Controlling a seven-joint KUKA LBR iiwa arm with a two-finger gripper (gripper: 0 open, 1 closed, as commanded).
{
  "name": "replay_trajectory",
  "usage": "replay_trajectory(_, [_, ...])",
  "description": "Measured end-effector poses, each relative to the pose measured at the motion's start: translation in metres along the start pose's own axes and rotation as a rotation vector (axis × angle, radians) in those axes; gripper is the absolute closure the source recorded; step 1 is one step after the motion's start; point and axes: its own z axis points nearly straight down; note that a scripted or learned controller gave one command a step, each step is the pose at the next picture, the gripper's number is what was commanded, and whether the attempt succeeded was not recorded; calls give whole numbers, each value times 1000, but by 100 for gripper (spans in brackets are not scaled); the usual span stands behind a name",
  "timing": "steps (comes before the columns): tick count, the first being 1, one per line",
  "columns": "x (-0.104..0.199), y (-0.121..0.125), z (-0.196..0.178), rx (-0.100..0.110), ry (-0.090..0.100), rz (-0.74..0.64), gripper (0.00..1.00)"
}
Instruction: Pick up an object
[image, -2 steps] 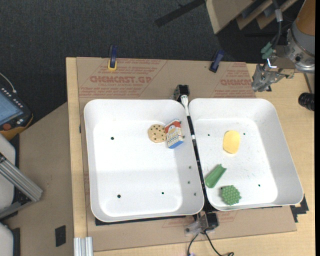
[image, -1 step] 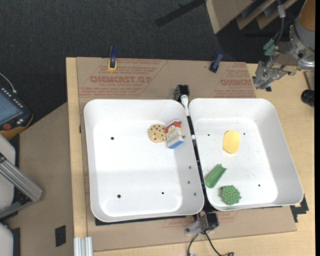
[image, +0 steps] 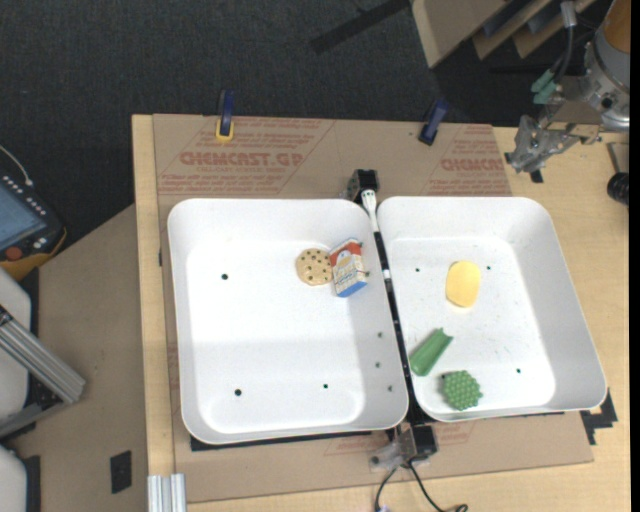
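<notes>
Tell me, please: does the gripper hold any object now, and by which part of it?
Nothing is held. The gripper is above the bench, outside both bins, with no object at it. The cookie, carton, yellow piece and two green pieces lie in the bins.

A brown cardboard sheet (image: 300, 150) printed with red lettering covers the desk (image: 110, 300). Two blue clamps (image: 226, 112) grip its far edge, and dark carpet (image: 150, 50) lies beyond.

Only readable text: red print on the cardboard sheet (image: 300, 150) under the bins, along its far edge. Left of center reads "CHEMCAST GP", smaller lines illegible. Same print repeats toward the far right corner, partly covered. Small carton (image: 347, 268) has markings, too small to read.
</notes>
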Motion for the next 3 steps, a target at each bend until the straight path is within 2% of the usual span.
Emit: replay_trajectory(3, [0,3,-32,-12,-5,-2,100])
